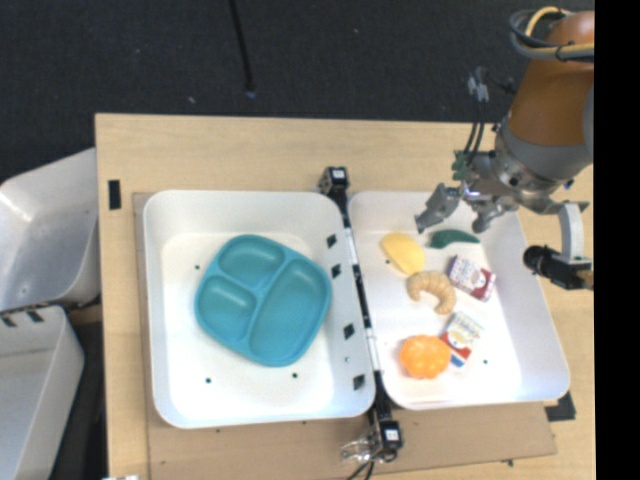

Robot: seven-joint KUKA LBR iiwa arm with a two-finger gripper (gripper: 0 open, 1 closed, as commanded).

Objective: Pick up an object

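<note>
My gripper (462,212) hangs over the far side of the right bin (530,368), its two grey fingers spread open with nothing between them. Just beneath and to its right lies a small dark green object (458,237). In the same bin lie a yellow lemon-like piece (403,252), a tan croissant (432,289), a red and white packet (470,277), an orange fruit (424,356) and a small white and red carton (460,333).
The left bin (170,388) holds a blue compartment tray (263,299). A black-clipped divider (350,278) runs between the bins. A white unit (40,248) stands off the bench's left side.
</note>
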